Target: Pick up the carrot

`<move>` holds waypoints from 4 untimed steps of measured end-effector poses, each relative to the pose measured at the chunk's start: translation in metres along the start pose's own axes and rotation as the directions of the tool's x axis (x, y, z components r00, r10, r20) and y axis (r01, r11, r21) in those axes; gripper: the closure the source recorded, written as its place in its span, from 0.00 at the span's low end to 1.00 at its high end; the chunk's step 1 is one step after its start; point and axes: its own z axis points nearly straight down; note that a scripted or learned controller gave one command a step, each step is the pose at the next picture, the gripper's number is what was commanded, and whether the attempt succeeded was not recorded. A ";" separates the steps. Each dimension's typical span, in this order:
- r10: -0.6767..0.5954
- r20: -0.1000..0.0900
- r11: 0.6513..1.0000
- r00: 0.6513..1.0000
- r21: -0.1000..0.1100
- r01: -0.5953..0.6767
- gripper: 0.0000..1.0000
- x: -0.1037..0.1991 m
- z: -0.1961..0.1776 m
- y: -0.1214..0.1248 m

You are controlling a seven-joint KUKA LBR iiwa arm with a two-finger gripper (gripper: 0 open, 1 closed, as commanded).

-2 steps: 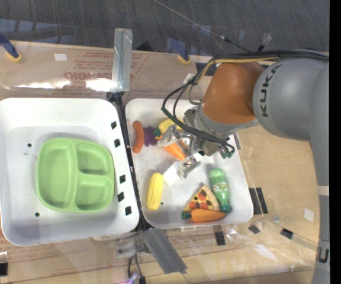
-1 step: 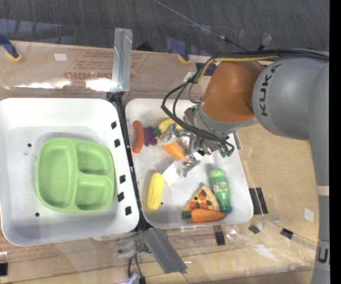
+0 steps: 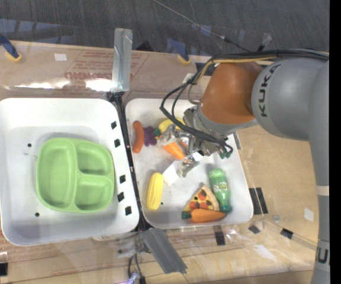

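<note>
In the right bin (image 3: 235,158), the pincer (image 3: 185,152) hangs low; its opening cannot be told. A carrot (image 3: 207,216) lies well below it beside the pizza slice (image 3: 202,199). An orange piece (image 3: 173,150) just left could draw a mistaken grasp.

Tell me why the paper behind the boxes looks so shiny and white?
In the camera view, overhead light bounces off clear plastic film behind the left bin, making a white glare streak that washes out the red print. The right bin has soft grey shadow under the arm, and the gripper near the carrot looks slightly blurry.
</note>
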 end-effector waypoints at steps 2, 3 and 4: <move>-0.064 0.000 0.998 0.998 -0.001 0.064 0.00 -0.001 0.000 0.004; -0.130 0.004 0.992 0.992 -0.001 0.130 0.00 0.001 -0.001 0.010; -0.099 -0.006 0.995 0.995 -0.008 0.099 0.00 -0.004 0.001 0.004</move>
